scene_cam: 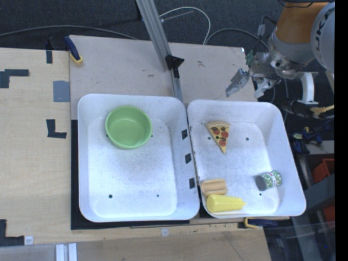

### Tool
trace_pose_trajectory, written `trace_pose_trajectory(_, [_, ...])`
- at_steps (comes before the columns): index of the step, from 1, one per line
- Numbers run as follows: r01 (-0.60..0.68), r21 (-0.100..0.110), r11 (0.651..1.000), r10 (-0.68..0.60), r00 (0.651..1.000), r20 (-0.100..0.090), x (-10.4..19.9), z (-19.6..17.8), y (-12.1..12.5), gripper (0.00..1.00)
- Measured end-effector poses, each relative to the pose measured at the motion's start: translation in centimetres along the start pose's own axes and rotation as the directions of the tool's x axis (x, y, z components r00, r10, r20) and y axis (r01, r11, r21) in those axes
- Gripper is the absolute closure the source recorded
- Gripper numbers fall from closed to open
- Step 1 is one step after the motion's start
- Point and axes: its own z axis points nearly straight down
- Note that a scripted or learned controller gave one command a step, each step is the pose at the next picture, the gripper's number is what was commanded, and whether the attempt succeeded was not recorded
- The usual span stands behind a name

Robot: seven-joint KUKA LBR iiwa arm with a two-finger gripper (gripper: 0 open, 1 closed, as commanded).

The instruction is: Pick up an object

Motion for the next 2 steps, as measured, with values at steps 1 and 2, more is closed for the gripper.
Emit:
trace_pose_trajectory(1, [0.0, 0.0, 1.0, 0.0, 1.0, 0.0, 0.0, 0.0, 0.0, 0.0])
trace_pose_trajectory(2, [0.001, 0.004, 1.0, -0.001, 1.0, 0.001, 0.4, 4.7, 0.6, 0.0])
